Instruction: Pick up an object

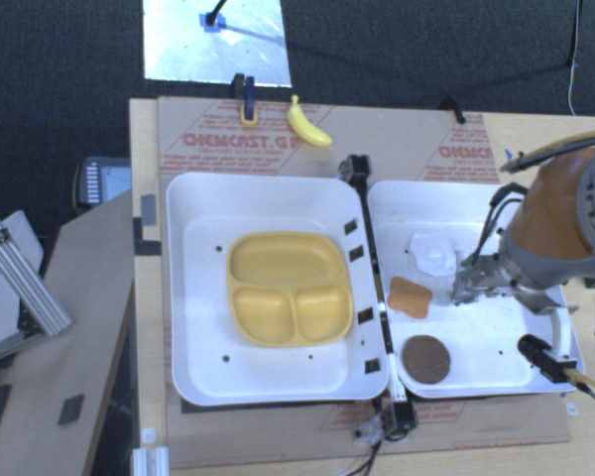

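Note:
The right bin (496, 201) holds three things. A clear, pale plastic piece (433, 254) lies near the bin's middle. An orange-brown bread-like slab (410, 297) rests just below it, toward the left wall. A dark brown round disc (426, 359) sits near the front left corner. My gripper (465, 286) is low over the right bin, just right of the orange-brown slab and below the clear piece. I see nothing between its fingers.
The left bin (193, 266) holds a yellow divided plate (285, 288). A yellow banana (307, 125) and a yellow-and-blue clamp (248, 102) lie on the cardboard behind the bins. The arm's orange band (560, 211) hangs over the right bin's right side.

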Motion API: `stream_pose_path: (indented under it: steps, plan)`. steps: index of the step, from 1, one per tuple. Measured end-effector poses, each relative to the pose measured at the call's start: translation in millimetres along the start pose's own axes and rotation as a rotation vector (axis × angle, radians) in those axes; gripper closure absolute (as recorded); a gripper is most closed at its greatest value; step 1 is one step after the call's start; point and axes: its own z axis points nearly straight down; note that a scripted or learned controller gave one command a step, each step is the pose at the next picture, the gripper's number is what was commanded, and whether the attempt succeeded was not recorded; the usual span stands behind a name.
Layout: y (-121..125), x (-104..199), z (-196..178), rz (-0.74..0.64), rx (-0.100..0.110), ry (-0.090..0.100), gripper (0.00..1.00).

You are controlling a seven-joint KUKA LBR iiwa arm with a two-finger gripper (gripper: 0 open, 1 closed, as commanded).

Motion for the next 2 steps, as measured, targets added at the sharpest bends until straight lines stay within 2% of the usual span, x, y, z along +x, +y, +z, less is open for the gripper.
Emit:
stream_pose_path:
  steps: [2]
  plan:
    - [8,-13,-90,-0.003,0.006,0.002,1.00]
